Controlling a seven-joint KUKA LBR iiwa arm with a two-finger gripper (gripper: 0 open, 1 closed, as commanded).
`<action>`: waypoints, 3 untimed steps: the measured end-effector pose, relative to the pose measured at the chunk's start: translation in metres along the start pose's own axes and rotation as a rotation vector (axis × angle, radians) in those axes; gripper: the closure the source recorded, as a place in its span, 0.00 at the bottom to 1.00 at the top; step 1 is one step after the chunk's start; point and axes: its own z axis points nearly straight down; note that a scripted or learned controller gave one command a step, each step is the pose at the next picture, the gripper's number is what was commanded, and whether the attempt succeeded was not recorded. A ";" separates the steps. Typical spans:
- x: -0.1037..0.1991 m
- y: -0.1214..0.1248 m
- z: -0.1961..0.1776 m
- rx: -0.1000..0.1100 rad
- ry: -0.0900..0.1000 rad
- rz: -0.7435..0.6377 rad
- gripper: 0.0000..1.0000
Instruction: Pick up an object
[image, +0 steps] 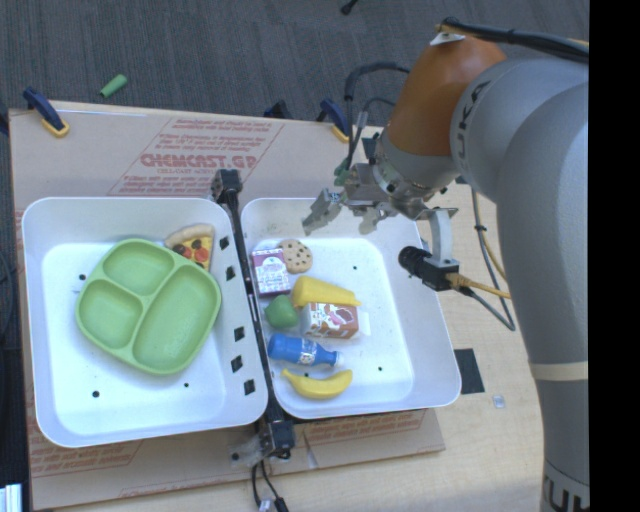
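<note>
pincer (345, 208) hovers above right bin's (425, 330) far rim, fingers apart, nothing between | 7 toys bunch by divider, cookie (295, 256) nearest | approach stage, likely lining up

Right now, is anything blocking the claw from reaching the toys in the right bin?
Nothing visible. The gripper hovers over the right bin's far edge; the cookie and the other toys lie uncovered on the bin's left side.

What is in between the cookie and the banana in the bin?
Between the cookie and the banana, the camera view shows a yellow wedge, a green ball, a red-brown packet and a blue bottle.
</note>
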 end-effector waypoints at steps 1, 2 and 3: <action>0.070 0.031 -0.058 -0.002 0.001 -0.001 0.00; 0.027 0.031 -0.053 -0.002 0.000 0.002 0.00; 0.054 0.031 -0.117 -0.005 0.000 -0.001 0.00</action>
